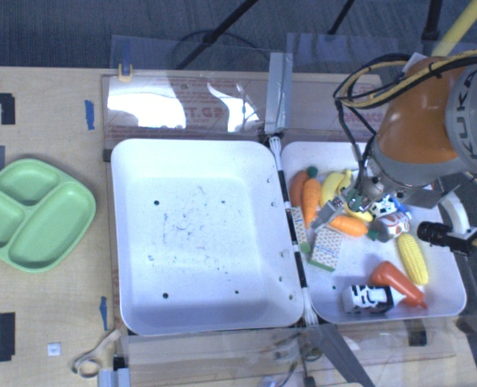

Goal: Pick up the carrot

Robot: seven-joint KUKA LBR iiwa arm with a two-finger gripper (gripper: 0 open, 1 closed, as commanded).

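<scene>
Two orange carrots (309, 200) lie side by side along the left wall of the right bin (452, 301). A shorter orange carrot (350, 226) lies near the bin's middle, and a redder carrot-like piece (398, 281) lies near the front right. My gripper (343, 206) reaches down from the grey and orange arm (420, 127) into the middle of the right bin. It sits just above the short carrot and right of the two long ones. The arm's wrist hides part of the pile under it.
The right bin also holds a yellow banana (333, 185), a corn cob (413, 258), a black-and-white block (370, 297), a patterned card (325, 250) and small toys (390, 220). The left bin (126, 216) adjoins it. A green divided plate (35, 214) rests on the bench at far left.
</scene>
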